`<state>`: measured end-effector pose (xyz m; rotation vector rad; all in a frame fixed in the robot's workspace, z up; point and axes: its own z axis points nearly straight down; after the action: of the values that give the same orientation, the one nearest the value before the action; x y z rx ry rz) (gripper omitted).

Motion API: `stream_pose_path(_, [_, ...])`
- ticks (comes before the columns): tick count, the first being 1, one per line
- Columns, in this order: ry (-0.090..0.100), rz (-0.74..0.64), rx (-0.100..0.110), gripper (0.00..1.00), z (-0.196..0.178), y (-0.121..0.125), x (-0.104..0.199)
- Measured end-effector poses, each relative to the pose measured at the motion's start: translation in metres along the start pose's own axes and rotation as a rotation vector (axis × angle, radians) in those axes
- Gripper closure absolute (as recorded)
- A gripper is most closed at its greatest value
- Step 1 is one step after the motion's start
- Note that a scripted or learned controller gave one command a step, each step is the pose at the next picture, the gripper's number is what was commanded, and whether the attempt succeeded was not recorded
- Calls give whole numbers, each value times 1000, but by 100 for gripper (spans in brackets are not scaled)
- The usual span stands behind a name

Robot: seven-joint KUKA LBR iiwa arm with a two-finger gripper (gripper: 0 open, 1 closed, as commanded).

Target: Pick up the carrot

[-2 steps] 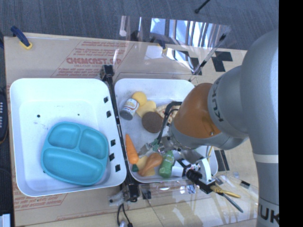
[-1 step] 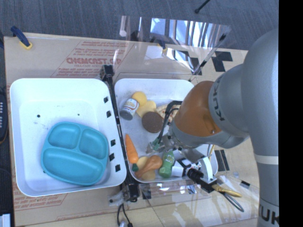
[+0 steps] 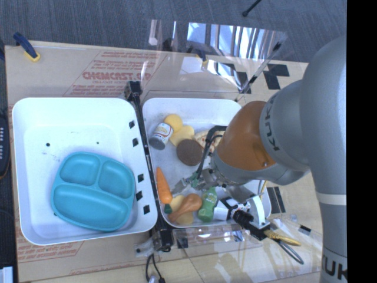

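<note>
Smooth grey arm [image 3: 321,117] overhangs tapered orange carrot [image 3: 163,185].

Bright even light, glare on clear panel [image 3: 230,43], slight softness.

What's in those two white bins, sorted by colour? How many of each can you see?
Blue: 1, the divided tray
Orange: 1, the carrot
Yellow: 2, two rounded food pieces
Brown: 2, a round disc and a drumstick
Green: 1, a bottle
Grey: 1, a small can
Total: 8; the arm may hide more.
</note>
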<state>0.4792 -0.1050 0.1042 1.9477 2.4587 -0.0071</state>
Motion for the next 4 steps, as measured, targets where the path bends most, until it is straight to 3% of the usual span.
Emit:
stream_pose_path(1, [6,-179,0,0,-89,74,15])
stream_pose_path(2, [0,-221,-14,0,-18,169,-50])
stream_pose_path(4, [0,154,-15,0,-5,181,-37])
